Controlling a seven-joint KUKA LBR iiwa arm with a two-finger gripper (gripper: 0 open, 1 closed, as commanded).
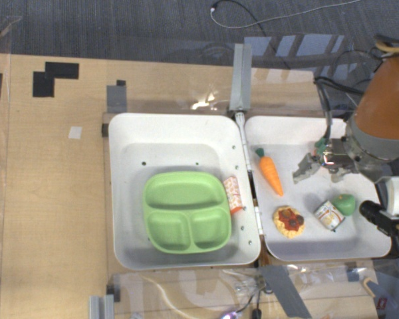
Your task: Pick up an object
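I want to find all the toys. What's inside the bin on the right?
In the right bin: a carrot, a small pizza, a can and a green ball. The arm covers its far right corner.

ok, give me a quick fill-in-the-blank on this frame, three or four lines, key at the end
1. The green divided plate lies in the ____ bin.
2. The carrot has its green top pointing toward the ____ edge of the view.
3. The gripper hangs over the ____ bin.
4. The small can lies beside a ____ apple.

Missing words: left; top; right; green
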